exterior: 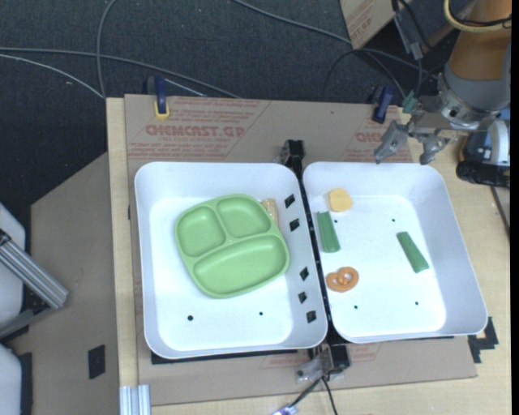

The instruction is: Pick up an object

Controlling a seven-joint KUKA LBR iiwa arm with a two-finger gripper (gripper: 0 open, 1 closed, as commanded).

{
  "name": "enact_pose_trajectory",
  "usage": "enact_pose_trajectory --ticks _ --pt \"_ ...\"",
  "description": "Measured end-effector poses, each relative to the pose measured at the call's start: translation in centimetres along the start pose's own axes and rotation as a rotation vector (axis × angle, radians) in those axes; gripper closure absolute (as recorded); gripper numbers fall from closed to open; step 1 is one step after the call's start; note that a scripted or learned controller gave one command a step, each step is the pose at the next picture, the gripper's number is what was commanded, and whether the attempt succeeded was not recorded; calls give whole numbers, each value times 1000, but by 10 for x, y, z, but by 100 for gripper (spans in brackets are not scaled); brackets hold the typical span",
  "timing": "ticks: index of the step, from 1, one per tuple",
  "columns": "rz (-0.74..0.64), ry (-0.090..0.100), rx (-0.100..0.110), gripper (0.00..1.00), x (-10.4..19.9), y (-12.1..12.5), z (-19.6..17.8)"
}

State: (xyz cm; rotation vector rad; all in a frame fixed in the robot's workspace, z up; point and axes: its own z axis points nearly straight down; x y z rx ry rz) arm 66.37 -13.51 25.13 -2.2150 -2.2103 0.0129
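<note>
The right bin (454,243) holds a yellow chunk (340,200), a green stick (328,231) near its left wall, a second green stick (413,251) toward the right, and an orange ring-shaped piece (342,279). My gripper (411,147) hovers above the far rim of the right bin, well clear of all of them. It is open, its two fingers spread apart with nothing between them. The nearest item is the yellow chunk, off to the gripper's lower left.
The left bin (162,308) carries a green divided plate (233,244) with a small tan piece (270,212) at its far right corner. Black clips (293,151) join the bins along the middle. Cables and a cardboard box (369,20) lie beyond the bench.
</note>
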Motion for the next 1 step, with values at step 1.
enact_pose_trajectory --ticks 1 --pt "-3 -2 -14 0 0 2 -9"
